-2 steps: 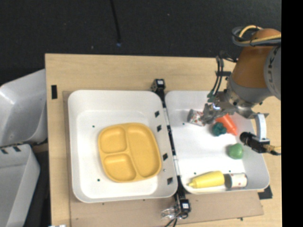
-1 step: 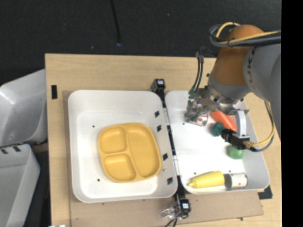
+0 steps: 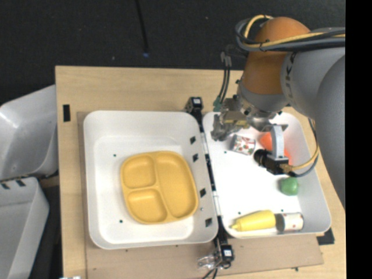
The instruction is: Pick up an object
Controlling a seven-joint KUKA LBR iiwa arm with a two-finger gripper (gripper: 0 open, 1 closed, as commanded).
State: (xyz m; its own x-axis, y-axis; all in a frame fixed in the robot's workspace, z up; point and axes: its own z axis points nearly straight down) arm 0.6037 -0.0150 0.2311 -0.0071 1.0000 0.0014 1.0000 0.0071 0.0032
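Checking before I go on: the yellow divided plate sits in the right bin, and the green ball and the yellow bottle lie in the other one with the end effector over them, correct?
Not quite. The yellow divided plate sits in the left bin, as the camera view shows. The green ball and the yellow bottle lie in the right bin, with the end effector over its far end.

The grey arm (image 3: 314, 80) reaches in from the right, orange-banded wrist bent down, end effector (image 3: 232, 127) lowered.

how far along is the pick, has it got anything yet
Done: the gripper is low over the right bin, at its far left corner. In hand: nothing visibly lifted. Left: grasping something, such as the yellow bottle, green ball or the small packet beside it.
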